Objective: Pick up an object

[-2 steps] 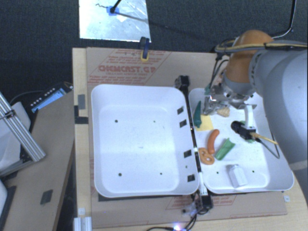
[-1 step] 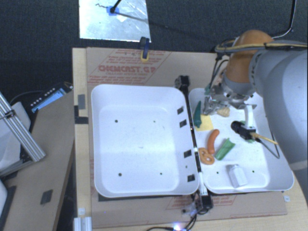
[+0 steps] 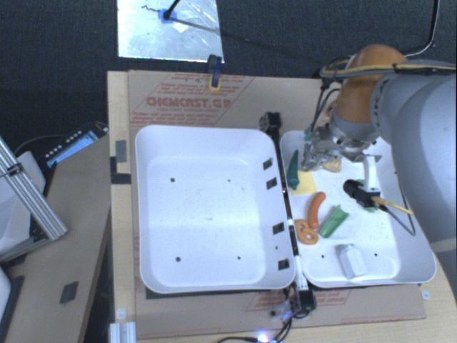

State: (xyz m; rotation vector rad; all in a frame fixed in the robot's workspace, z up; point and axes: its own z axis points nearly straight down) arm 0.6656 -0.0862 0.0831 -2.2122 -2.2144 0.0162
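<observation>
Tool [image 3: 319, 159] low in right bin [image 3: 414, 263], finger state impossible to tell. Yellow piece [image 3: 305, 184] just below at 6 o'clock, green strip [image 3: 293, 170] touching it. Risk: crowded items, snagging both or slipping off.

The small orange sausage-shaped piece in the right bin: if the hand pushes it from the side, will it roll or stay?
The orange piece looks rounded and elongated, so a side push would probably roll it. It seems small and probably light. The green piece lies close beside it and might stop it soon.
</observation>
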